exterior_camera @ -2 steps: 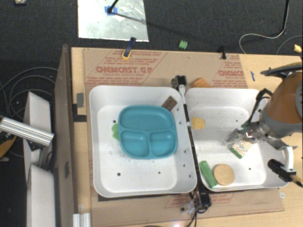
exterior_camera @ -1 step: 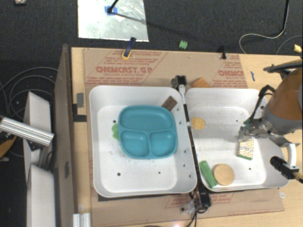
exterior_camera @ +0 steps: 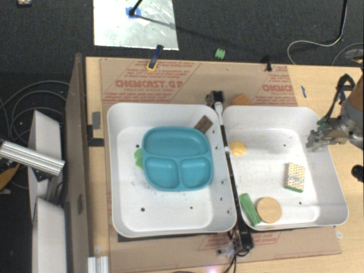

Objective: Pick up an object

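Bins sit side by side on the tabletop (exterior_camera: 170,78). In the left bin (exterior_camera: 122,209) we see a blue divided tray (exterior_camera: 176,158), with a small brown block (exterior_camera: 203,123) at its upper right corner. The right bin (exterior_camera: 327,206) holds a yellow lump (exterior_camera: 238,148), a patterned box (exterior_camera: 295,177), a tan round disc (exterior_camera: 269,209) and a green piece (exterior_camera: 248,208) touching it. The gripper (exterior_camera: 316,139) hangs over the right bin's right rim, well apart from all of them; we cannot tell how it is set.
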Controlling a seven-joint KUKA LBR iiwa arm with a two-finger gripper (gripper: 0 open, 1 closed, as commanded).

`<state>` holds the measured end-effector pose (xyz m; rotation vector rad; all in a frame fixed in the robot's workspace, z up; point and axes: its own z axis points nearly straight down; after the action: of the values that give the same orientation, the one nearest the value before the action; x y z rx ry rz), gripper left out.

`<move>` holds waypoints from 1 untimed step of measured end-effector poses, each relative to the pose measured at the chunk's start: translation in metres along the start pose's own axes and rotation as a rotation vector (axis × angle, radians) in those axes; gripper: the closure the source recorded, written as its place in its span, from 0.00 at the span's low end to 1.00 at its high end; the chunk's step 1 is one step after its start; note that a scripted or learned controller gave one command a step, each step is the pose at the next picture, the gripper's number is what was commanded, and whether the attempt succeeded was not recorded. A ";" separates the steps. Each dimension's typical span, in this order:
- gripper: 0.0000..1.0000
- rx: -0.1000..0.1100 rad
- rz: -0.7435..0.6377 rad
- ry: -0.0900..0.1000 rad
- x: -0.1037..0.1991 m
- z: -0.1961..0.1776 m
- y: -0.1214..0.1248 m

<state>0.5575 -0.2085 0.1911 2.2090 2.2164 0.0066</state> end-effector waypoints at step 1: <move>1.00 0.007 -0.005 0.005 0.023 0.024 0.048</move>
<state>0.6053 -0.1852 0.1676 2.2097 2.2277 0.0053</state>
